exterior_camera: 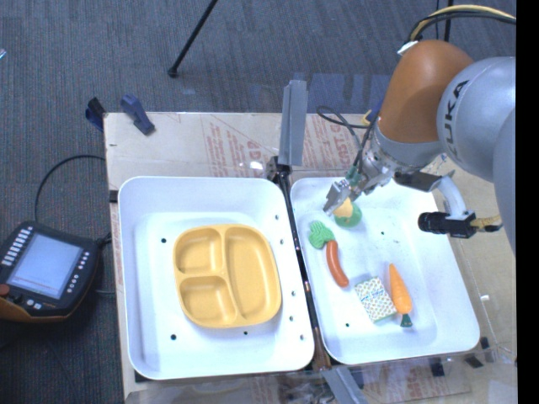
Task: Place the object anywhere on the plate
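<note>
1. Just below my jaws (339, 195), a small yellow-and-green piece (346, 214) lies on the floor of the right bin (446, 318). My tips are touching it or very close; I cannot tell which.
2. Whether my jaws are apart or together I cannot tell: they appear as one pale, slanted block, and nothing is visibly between them. I do not count the piece as held.
3. I judge this piece to be the object to carry, because I am lowered right over it, near the bin's far wall, with my wrist tilted toward it.
4. Nearer the camera than my jaws lie a green leafy piece (318, 234) and a red sausage (337, 264), touching or nearly so. Farther off are a speckled packet (375, 298) and an orange carrot (399, 288), just beside each other. They are apart enough from my target that a grasp need not disturb them.
5. Well away from my jaws, across the wall where the bins meet, the yellow plate (227, 274) rests in the middle of the left bin (143, 343). Its three compartments hold nothing, so any of them will serve.
6. Both bins rest on the worktop (194, 141). In my judgement the task has barely begun: the grasp comes first, then a lift high enough to clear both rims.
</note>
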{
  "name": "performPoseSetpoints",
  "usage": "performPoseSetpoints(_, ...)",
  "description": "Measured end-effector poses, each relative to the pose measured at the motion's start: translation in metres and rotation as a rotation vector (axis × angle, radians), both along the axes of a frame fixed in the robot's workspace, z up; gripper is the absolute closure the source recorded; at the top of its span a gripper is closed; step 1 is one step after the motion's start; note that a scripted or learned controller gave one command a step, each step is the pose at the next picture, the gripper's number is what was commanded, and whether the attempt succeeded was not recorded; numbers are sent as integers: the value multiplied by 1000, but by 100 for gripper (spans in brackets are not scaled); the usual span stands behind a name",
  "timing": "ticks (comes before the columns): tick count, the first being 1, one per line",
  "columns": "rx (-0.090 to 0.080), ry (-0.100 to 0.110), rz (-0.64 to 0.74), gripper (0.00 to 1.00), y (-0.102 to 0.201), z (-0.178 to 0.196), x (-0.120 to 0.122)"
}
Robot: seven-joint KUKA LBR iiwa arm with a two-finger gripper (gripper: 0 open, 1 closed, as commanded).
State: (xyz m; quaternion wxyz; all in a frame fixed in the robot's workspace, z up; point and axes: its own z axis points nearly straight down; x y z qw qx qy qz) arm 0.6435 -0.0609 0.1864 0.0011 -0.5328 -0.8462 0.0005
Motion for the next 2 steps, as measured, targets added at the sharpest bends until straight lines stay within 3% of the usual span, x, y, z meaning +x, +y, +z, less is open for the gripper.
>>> performPoseSetpoints(1,0,0,0,0,0,0,0)
performPoseSetpoints(2,-1,-1,-321,0,1,66,0)
